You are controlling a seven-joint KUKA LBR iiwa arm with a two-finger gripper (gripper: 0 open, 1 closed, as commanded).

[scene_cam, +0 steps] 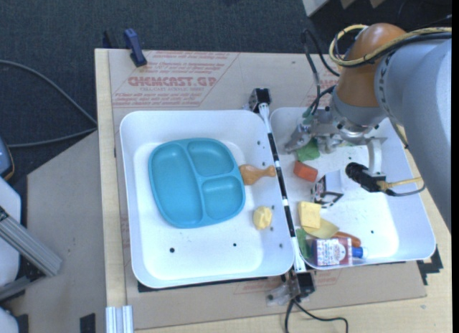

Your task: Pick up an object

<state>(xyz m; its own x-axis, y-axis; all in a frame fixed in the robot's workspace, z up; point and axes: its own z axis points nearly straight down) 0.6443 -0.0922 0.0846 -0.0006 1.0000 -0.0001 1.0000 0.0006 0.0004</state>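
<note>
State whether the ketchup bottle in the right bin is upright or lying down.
Lying down: the ketchup bottle rests on its side, label facing up, at the right bin's near edge.

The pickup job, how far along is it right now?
Nothing looks picked up yet. The gripper is low in the right bin, next to the green piece and the orange piece; whether it grips either cannot be seen. The yellow block and the bottle lie untouched nearer the front. Left to do: a clear grasp and a lift.
</note>
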